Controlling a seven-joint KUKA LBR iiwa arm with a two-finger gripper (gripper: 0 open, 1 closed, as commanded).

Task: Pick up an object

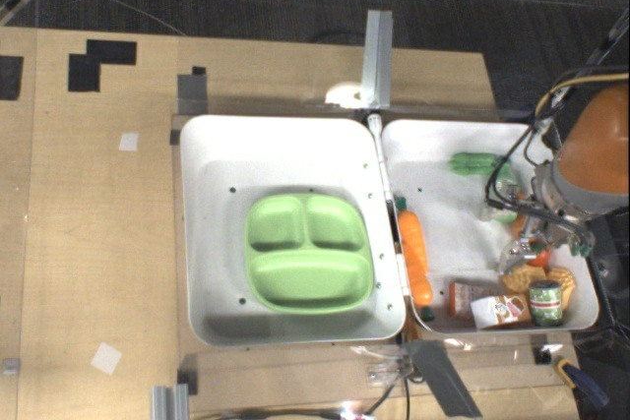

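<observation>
1. The gripper [522, 251] sits low in the right bin [443, 211] at the frame's right – whether it grips anything cannot be told
2. Just below it – a pretzel [559, 278] and green-lidded can [546, 302], lower right

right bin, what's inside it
The right bin holds a carrot along its left wall, a green item near the top, and a can and packets at the bottom. The gripper covers whatever lies under it.
</observation>
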